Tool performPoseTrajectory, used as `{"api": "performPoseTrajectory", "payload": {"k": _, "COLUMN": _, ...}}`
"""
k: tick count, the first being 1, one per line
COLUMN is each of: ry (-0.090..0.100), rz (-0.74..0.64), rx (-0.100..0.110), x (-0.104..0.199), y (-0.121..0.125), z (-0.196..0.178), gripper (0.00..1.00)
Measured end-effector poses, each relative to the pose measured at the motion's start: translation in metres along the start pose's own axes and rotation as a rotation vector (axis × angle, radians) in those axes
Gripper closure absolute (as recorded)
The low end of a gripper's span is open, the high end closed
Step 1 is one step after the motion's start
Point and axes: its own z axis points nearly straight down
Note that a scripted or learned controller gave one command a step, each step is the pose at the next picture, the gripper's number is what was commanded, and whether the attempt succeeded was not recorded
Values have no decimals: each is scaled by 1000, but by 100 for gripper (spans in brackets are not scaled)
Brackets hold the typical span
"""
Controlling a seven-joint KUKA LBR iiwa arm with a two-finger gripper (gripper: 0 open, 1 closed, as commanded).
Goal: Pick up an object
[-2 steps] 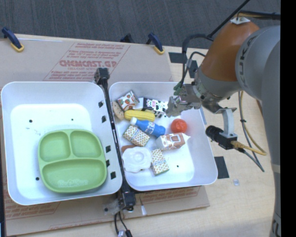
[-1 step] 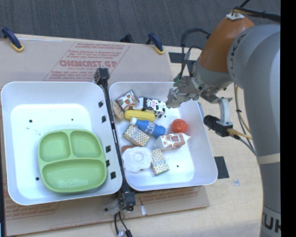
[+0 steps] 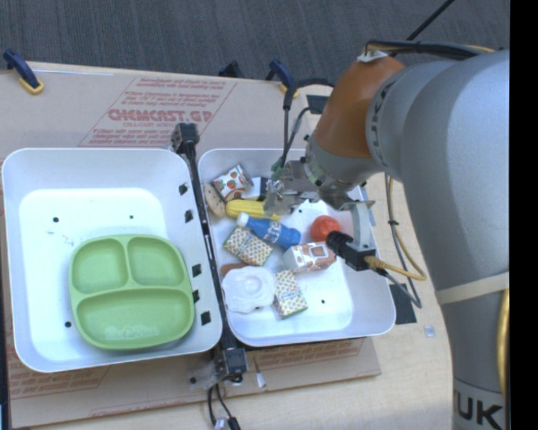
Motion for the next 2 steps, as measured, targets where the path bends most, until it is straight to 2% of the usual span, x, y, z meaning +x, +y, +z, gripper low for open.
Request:
{"api": "performPoseTrajectory", "payload": {"k": 1, "ry": 0, "rz": 1, "rx": -4, "x": 56, "y": -27, "z": -65, "gripper": 100}}
{"api": "performPoseTrajectory", "payload": {"k": 2, "ry": -1, "rz": 3, "rx": -2, "x": 16, "y": -96, "z": -81, "gripper": 100}}
